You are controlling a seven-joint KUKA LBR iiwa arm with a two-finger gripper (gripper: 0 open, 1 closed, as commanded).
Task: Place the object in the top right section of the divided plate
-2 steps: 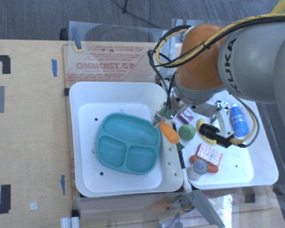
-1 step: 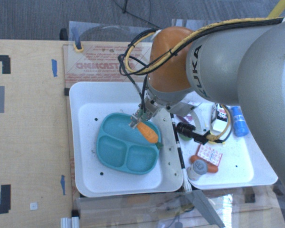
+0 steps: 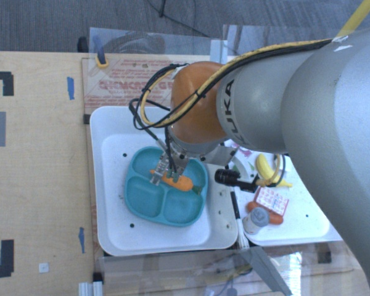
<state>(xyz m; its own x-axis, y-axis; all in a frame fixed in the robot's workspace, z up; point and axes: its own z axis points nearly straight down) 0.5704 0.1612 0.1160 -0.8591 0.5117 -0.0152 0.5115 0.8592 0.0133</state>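
Gripper (image 3: 165,170) fingers clench the orange carrot (image 3: 176,180) (green tip at 4 o'clock) over the 2 o'clock section of the teal divided plate (image 3: 142,196) in the left bin (image 3: 108,165).

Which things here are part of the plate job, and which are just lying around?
Job: carrot, teal divided plate, gripper.
Lying about, in the right bin: banana, red-and-white packet, small can, black marker.
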